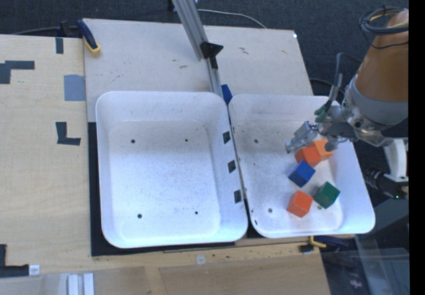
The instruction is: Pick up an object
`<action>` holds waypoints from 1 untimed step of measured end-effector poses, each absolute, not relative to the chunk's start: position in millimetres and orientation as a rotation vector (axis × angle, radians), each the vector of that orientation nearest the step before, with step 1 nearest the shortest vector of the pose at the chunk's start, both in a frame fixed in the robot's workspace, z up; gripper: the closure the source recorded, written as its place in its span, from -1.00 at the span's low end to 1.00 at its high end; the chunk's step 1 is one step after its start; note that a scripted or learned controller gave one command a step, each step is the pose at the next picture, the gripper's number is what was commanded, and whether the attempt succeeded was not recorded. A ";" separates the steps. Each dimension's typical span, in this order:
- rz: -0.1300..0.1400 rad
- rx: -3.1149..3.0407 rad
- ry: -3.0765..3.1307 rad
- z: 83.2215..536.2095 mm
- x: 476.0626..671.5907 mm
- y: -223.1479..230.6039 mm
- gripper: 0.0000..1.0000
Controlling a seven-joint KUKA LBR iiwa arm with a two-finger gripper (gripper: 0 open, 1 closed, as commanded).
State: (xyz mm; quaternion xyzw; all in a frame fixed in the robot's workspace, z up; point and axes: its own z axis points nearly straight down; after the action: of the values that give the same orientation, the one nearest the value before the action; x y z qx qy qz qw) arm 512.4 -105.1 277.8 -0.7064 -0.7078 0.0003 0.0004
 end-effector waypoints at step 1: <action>-0.001 -2.219 -2.226 109.7 517.8 -163.6 -1.00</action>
State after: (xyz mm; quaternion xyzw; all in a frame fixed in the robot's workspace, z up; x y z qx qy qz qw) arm 517.8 -163.6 109.7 -0.7060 -0.7082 -0.0004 -0.0005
